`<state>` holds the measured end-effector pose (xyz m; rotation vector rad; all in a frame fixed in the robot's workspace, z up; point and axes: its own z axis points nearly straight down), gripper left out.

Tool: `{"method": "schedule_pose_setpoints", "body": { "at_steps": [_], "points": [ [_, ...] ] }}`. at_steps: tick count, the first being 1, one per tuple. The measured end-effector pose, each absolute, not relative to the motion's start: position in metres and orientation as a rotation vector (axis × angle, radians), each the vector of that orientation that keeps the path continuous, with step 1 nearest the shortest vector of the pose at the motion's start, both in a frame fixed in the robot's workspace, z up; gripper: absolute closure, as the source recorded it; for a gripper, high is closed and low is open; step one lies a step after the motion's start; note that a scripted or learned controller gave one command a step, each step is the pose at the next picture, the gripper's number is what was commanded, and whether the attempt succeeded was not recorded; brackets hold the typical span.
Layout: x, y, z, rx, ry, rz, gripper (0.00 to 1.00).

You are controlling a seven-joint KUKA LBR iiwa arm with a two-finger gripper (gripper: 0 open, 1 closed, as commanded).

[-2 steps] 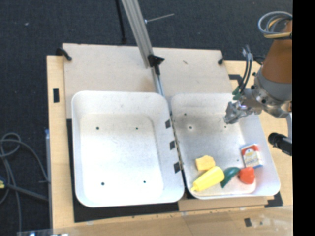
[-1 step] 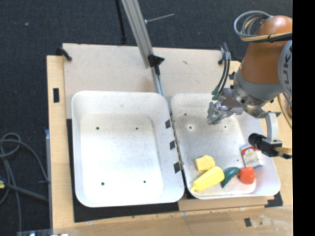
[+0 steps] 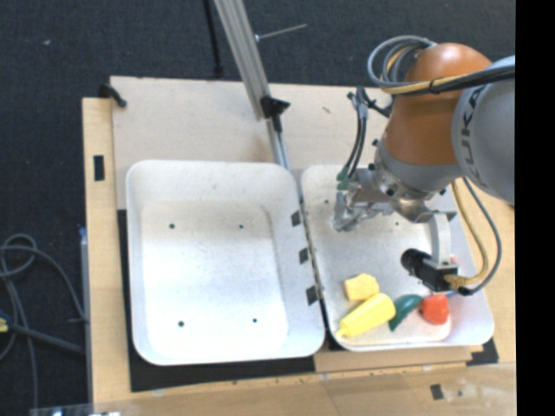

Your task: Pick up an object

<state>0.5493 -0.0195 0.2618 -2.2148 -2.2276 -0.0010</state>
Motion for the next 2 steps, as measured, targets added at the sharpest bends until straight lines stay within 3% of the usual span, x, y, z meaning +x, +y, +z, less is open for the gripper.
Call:
{"method": "schedule_pose_setpoints", "body": {
  "at_steps": [2],
  "points": [
    [0.539, 0.077, 0.265, -2.211, -2.229, -0.002, 1.00]
  ]
}}
